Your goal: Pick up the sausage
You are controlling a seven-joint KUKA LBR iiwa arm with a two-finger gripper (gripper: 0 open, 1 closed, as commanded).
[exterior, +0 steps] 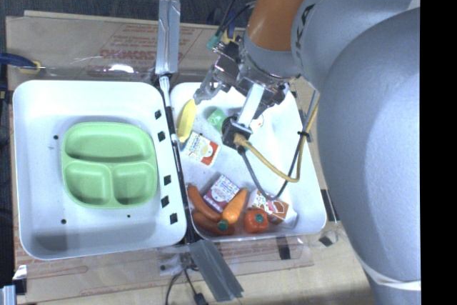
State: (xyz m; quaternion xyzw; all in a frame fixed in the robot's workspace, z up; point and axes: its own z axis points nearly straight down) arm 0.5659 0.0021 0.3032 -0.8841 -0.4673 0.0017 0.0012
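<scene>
The gripper (230,105) hangs over the far end of the right bin (308,219), fingers apart and holding nothing. The sausage (201,209) lies at the near edge, so I judge the approach is not finished; next the arm must travel there and descend.

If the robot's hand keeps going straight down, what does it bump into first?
Probably the green item beside the banana, just under the hand in the right bin. Depth is hard to judge. The sausage lies nearer the front.
</scene>
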